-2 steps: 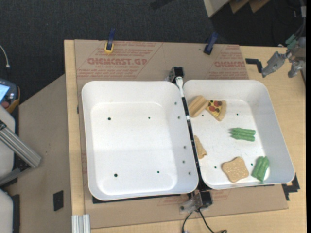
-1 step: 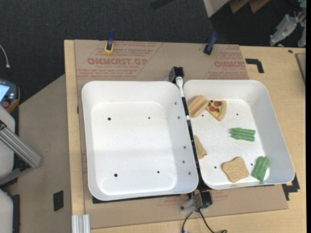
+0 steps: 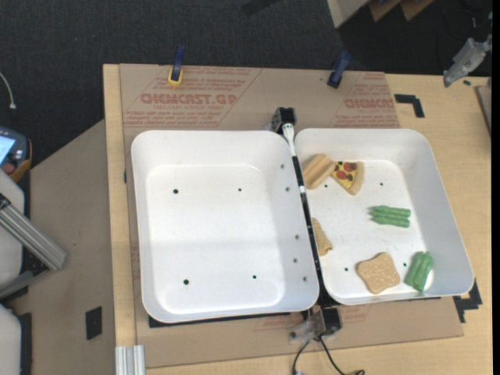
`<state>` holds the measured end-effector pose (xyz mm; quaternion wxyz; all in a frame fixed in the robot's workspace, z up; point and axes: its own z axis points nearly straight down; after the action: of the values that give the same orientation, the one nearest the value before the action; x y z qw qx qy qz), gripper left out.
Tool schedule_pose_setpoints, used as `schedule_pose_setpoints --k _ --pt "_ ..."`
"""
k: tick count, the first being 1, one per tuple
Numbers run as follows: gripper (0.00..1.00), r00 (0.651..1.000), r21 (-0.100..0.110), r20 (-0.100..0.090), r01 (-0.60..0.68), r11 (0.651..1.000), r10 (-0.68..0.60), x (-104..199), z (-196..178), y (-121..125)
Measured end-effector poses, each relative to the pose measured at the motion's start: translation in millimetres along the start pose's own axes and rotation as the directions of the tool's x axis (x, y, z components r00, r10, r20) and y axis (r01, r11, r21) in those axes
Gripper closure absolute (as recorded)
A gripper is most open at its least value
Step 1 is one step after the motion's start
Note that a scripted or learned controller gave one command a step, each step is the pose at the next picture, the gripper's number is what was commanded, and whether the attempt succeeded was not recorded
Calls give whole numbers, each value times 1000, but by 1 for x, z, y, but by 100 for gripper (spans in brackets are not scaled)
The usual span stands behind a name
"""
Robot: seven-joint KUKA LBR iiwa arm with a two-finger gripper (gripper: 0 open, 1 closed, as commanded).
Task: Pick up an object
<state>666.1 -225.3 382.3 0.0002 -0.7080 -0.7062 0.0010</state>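
1. While parked at the upper right edge, well apart from both bins: gripper [image 3: 467, 59], open or closed impossible to tell.
2. Lying loose in the right bin [image 3: 441, 186]: pizza slice [image 3: 348, 175], toast [image 3: 378, 273], green piece [image 3: 389, 216].
3. Probably before the approach. Next: choose one object, come down over it, close.

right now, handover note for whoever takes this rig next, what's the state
Gripper: at the view's top right edge, off the bins; finger state can't be told.
Right bin holds: bread piece, pizza slice, green bean, toast, second green piece, tan piece by the divider.
Done: nothing picked.
Left: grasp one object.
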Motion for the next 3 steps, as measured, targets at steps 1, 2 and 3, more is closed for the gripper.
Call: schedule_pose_setpoints --k 1,2,3 --pt "100 1000 -7 4 4 1000 -4 2 -13 1" --pt "100 1000 -18 2 8 1000 -8 52 -113 -10" --pt "100 1000 -12 1 6 1000 -6 96 -157 -5"
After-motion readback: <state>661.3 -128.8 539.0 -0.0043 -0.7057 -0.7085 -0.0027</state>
